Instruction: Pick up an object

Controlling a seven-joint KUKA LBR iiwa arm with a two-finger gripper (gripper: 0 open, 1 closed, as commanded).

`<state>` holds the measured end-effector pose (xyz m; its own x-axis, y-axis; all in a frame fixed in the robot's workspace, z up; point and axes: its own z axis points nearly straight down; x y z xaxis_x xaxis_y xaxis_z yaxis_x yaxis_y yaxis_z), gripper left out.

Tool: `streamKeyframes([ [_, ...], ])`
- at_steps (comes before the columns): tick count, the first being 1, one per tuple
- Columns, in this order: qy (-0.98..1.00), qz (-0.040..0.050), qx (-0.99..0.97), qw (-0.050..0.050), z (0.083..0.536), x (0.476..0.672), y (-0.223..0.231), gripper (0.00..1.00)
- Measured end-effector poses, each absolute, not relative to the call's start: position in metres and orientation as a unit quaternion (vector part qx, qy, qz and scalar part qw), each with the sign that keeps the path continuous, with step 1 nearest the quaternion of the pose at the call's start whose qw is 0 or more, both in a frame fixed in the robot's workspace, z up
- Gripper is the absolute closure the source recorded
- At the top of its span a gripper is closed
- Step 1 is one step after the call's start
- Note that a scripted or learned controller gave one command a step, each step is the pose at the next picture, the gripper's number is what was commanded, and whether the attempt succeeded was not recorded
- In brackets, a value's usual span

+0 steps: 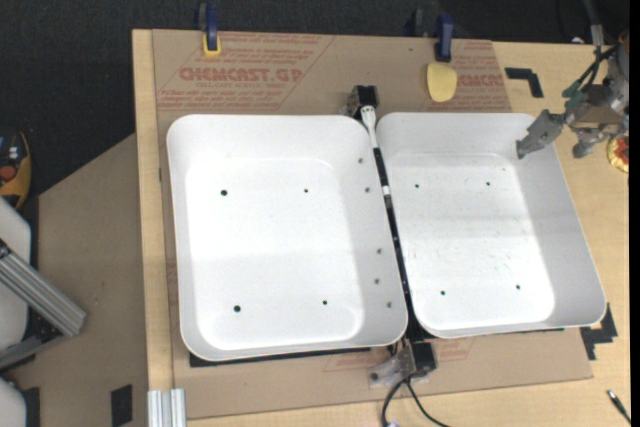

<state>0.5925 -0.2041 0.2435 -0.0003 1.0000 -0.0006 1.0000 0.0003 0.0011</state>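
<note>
1. One pale yellow object (441,82) is lying on the brown board (250,65), outside the bins, just behind the right bin's far rim (directly below a blue clamp).
2. Two white bins are sitting side by side, the left bin (190,245) and the right bin (560,215), each showing four small dark dots. Two blue clamps (444,33) are gripping the board's far edge.
3. The arm (600,105) is being cut off at the right edge, its wrist blurring among cables.
4. The gripper (535,135) is hanging over the right bin's far right corner, slanting down-left; whether it is wide or narrow cannot be told.
</note>
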Motion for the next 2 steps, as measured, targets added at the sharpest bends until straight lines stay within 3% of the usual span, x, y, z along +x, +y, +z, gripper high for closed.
streamKeyframes([
  [1, 0.71, 0.0059, 0.704, 0.008, 0.4355, 0.5656, -0.1289, 0.0],
  [2, 0.708, 0.001, 0.706, 0.003, 0.4361, 0.5658, -0.1325, 1.0],
])
